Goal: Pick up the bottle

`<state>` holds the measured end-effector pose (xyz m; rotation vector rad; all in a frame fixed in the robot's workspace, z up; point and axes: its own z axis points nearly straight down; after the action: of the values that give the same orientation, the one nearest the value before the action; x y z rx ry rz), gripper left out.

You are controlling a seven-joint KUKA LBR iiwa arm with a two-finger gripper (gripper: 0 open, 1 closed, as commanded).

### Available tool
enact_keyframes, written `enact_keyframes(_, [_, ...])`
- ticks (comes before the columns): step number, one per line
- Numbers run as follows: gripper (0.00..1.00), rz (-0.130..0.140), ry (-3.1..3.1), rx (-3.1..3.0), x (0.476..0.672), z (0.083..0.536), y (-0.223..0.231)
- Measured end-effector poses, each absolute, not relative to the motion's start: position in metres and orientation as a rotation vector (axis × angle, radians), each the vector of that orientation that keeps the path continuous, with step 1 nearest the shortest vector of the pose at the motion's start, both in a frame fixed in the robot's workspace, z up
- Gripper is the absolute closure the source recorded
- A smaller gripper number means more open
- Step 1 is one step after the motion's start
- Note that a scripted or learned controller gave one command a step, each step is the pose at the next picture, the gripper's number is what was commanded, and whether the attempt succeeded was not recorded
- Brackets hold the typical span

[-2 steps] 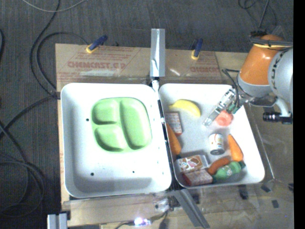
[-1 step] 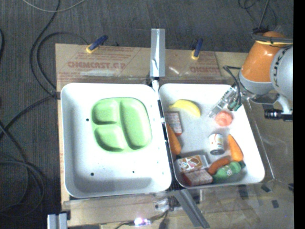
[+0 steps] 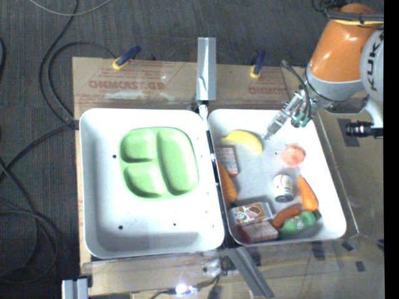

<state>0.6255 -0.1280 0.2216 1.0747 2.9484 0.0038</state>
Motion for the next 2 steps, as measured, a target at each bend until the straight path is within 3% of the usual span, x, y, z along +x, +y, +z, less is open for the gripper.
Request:
enact_keyframes(1, [1.00,0.001,2.843,1.332,0.644,0.261,-0.099])
enact_keyframes(2, [1.00,0.000,2.773,1.472,0.659,0.339,-0.026])
